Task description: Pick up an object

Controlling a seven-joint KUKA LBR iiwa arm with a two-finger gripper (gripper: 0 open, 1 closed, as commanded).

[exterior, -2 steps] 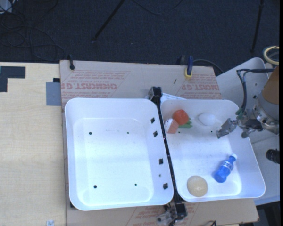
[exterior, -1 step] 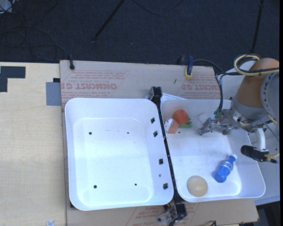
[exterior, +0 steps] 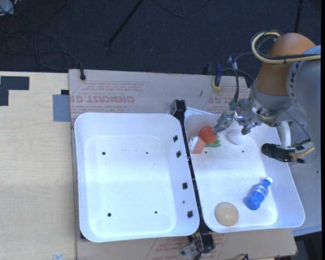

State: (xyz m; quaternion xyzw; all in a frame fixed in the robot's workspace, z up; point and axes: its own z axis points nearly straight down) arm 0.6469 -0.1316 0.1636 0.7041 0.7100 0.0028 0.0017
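Gripper (exterior: 237, 121) fingers spread, nothing betw. them, just right of orange toy (exterior: 207, 134). Risk: closes beside toy, grabs air.

Left bin (exterior: 92, 124): set on the bench, touching the right bin along a shared edge.
Right bin (exterior: 292, 199): set right of the left bin.
Carrot toy (exterior: 207, 135): laid in the right bin, near its far left corner.
Small block (exterior: 197, 144): placed just left of the carrot toy, touching it, beside the dividing edge.
Bottle (exterior: 257, 194): laid tilted near the right bin's near right corner.
Round ball (exterior: 226, 213): placed left of the bottle, by the near wall.
Gripper (exterior: 237, 122): held over the right bin's far side, right of the carrot toy.
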